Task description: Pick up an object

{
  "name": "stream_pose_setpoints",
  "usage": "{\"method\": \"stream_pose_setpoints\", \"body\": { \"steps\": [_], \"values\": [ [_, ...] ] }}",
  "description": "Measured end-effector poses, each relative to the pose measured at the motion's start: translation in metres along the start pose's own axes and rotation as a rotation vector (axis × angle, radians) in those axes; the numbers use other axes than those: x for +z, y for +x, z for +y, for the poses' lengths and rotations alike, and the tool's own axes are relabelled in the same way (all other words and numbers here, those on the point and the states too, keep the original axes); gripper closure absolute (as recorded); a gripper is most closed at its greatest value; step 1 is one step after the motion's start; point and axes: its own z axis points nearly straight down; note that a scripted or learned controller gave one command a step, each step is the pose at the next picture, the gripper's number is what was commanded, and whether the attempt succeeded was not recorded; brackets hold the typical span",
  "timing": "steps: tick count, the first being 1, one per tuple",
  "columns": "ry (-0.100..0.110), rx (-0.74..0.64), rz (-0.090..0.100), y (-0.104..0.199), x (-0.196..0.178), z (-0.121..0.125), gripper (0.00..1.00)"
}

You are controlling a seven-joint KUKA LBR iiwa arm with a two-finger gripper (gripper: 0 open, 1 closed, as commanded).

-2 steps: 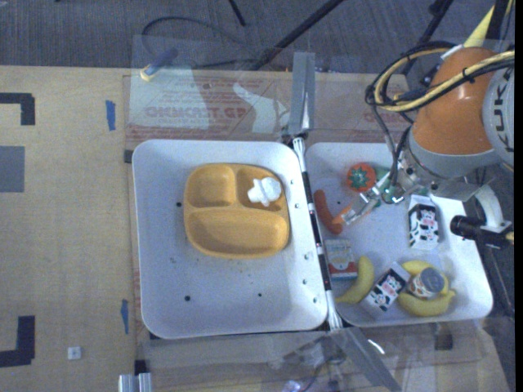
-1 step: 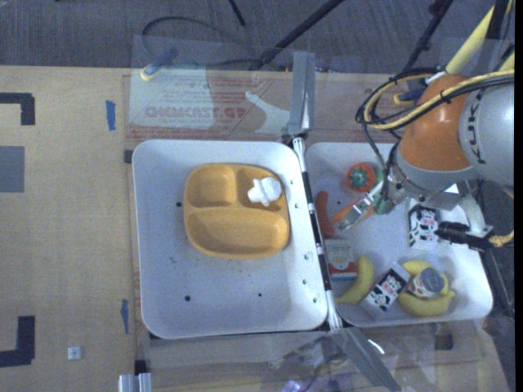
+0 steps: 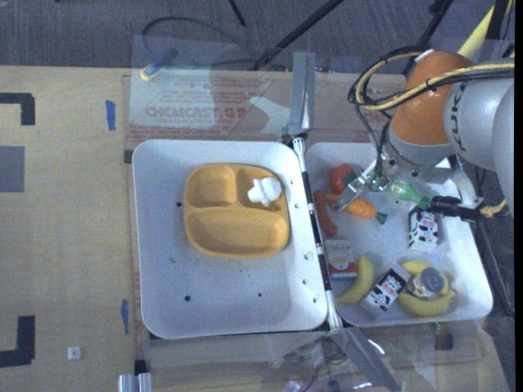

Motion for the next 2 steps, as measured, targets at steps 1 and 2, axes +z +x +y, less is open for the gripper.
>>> {"method": "stream_pose_setpoints", "body": {
  "steps": [1,2],
  "values": [
    [-0.005,-0.002,-0.004,0.000,-0.011,0.002,1.00],
    [0.001,-0.077,0.001,0.045,-0.128,0.049,1.00]
  ]
}}
